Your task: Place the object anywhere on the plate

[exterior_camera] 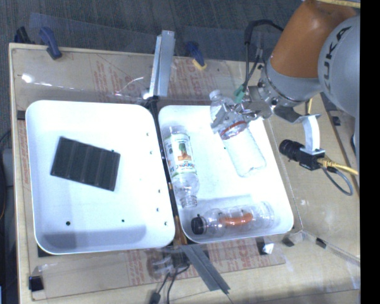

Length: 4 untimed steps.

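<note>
In the right bin [280,195], gripper [231,120] clamps a clear bottle [240,145] near the far edge; left bin [38,170] has room around the dark plate [85,163]. "KUKA" on arm [329,49].

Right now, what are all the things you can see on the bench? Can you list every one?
white bins: 2, white, side by side on the bench; left bin, right bin
dark plate: 1, dark grey and ridged, lying flat in the left bin
clear bottles: 3, see-through plastic, all in the right bin; one with a label along the left wall, one with an orange label along the bottom wall, one near the top under the claw
blue clamps: 2, blue, on the bench's far edge; one at far left, one near the middle
arm: 1, grey with an orange band, reaching in from the right
claw: 1, metal, over the top bottle's neck
</note>
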Tool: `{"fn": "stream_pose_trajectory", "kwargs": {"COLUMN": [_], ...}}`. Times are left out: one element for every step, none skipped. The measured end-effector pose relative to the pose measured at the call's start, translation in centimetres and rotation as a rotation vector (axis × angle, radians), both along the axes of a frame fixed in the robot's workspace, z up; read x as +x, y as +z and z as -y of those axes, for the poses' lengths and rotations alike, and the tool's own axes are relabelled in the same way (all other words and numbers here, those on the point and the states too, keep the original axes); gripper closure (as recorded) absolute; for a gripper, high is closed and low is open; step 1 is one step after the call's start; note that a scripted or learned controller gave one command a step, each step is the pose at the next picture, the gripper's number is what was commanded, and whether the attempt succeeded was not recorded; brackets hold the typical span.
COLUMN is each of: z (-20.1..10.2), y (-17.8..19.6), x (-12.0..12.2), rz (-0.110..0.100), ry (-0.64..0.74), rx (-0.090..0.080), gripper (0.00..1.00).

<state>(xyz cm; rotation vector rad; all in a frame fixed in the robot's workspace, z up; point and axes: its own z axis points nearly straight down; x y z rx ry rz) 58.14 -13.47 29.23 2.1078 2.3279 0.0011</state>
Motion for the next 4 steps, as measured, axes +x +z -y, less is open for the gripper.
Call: {"fn": "stream_pose_trajectory", "kwargs": {"z": [-6.8, -11.6, -20.6, -20.6], "y": [-2.9, -4.8, -6.1, -6.0], "x": [0.4, 1.0, 4.4, 4.4], "rz": [-0.005, -0.008, -0.007, -0.007], "ry": [-0.14, -0.248, -0.366, -0.367], "rx": [0.001, 0.0, -0.001, -0.001], "gripper": [1.0, 1.0, 1.0, 0.0]}}
